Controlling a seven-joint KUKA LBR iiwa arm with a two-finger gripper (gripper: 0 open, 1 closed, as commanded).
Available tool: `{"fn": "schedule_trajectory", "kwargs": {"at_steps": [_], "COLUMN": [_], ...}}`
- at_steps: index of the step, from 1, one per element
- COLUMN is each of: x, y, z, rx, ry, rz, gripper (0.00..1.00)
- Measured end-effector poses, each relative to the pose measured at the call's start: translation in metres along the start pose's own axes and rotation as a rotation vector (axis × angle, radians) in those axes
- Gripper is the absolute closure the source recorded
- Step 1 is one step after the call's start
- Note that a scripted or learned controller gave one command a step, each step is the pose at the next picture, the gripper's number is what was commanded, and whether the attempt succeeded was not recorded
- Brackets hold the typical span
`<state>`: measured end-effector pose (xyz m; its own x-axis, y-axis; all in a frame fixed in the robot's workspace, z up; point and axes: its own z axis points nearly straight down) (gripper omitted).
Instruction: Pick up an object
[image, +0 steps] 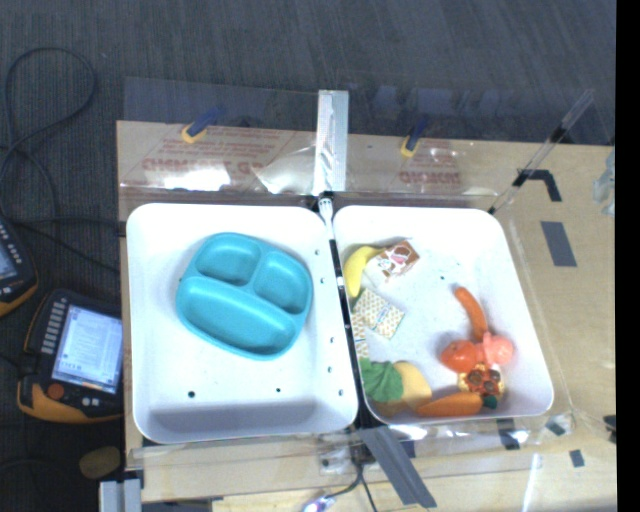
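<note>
- From the camera view above, we look down at a slant on a surface carrying two shallow white bins side by side.
- The left bin holds one thing: a turquoise divided plate, lying flat near its middle.
- The right bin holds the small items to pick from. A banana lies at the upper left, touching a small printed packet. A patterned cracker packet sits just below them.
- Along the near edge sit a green leafy toy, a yellow piece and a carrot, crowded together.
- At the right, an orange chilli shape curves down to a tomato and a pink piece, all touching.
- We cannot tell the state of the claw here.
- We judge the pick has not begun. The banana looks a sound target: it has open floor to its right, though the bin wall is close on its left. We would come straight down across its narrow width and avoid the crowded corner.
</note>
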<state>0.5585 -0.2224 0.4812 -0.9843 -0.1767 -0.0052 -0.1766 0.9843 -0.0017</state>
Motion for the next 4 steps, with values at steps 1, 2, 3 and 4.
{"fn": "schedule_trajectory", "kwargs": {"at_steps": [1,2,3,4], "x": [0.066,0.058,0.016,-0.013], "y": [0.011,0.01,0.001,-0.002], "z": [-0.004,0.026,0.027,0.078], "rx": [0.0,-0.002,-0.002,-0.004], "ry": [0.001,0.0,0.001,0.001], "rz": [-0.222,-0.656,-0.774,-0.692], "gripper": [1.0,1.0,1.0,1.0]}}
